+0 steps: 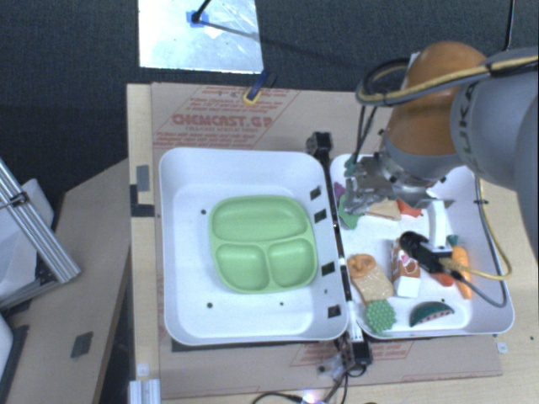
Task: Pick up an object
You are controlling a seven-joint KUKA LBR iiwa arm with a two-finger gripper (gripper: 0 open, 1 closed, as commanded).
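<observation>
Fingers of the gripper (350, 207) reach down into the far left corner of the right bin (497, 305); from this slant I cannot tell whether they are spread or closed, or whether anything sits between them. A purple and green piece (342, 199) lies right at their tips, against the bin's left wall. Just beside it, under the wrist, rest a pale wedge (384, 212) and a red piece (411, 209). Nearer the front of the same bin lie a round tan piece (362, 264), a cracker (373, 285), a white cube (408, 287), a spiky green ball (380, 314) and a watermelon slice (431, 312), with an orange carrot (460, 256) toward the right wall. The left bin (181, 225) holds a green divided plate (261, 244), lying flat near its middle. Both bins sit side by side on the worktop (101, 217).
</observation>
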